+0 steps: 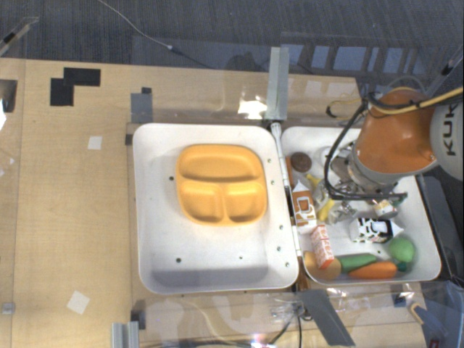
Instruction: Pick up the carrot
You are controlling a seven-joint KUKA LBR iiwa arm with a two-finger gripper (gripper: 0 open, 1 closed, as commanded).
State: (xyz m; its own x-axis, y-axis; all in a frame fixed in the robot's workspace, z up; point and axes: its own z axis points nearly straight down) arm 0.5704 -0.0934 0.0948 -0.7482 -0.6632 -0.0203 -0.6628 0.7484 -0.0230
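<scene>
The carrot, orange with a green top, lies along the near edge of the right bin. My gripper hangs over the middle of that bin, below the orange wrist band, a short way above and behind the carrot. Its fingers are hidden among cables and toys, and nothing shows between them.
A yellow compartment tray sits in the left bin. Around the carrot lie a green ball, a black-and-white cow toy, a small carton, a brown round piece and an orange-and-white box.
</scene>
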